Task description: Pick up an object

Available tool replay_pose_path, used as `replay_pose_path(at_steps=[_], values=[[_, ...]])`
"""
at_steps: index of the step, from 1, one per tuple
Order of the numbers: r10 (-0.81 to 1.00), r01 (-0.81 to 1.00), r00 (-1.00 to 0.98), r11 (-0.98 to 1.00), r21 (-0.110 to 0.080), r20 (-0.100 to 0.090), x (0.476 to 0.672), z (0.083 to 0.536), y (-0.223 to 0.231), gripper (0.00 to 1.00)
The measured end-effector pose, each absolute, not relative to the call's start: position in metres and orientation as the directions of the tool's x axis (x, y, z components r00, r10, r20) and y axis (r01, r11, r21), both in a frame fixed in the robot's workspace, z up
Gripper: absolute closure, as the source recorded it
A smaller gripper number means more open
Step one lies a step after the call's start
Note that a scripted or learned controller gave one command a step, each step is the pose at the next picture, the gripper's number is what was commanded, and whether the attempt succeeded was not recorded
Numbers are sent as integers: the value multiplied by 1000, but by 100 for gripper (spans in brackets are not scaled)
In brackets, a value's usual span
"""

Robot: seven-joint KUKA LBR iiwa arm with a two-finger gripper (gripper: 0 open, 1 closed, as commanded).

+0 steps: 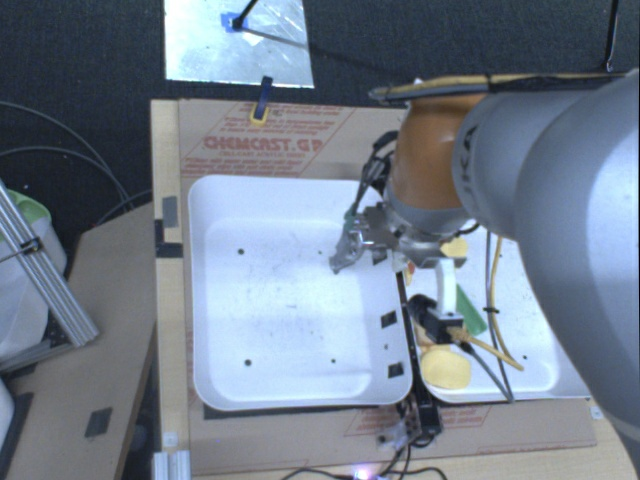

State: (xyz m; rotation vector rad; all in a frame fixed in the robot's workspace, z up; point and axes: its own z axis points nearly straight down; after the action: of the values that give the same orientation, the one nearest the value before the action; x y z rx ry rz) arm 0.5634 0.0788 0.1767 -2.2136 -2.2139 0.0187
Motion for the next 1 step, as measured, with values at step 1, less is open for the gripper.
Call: replay_pose_path(at_steps=[1], values=[[1000,1000,-8,8,6,2,647,129,125,0]])
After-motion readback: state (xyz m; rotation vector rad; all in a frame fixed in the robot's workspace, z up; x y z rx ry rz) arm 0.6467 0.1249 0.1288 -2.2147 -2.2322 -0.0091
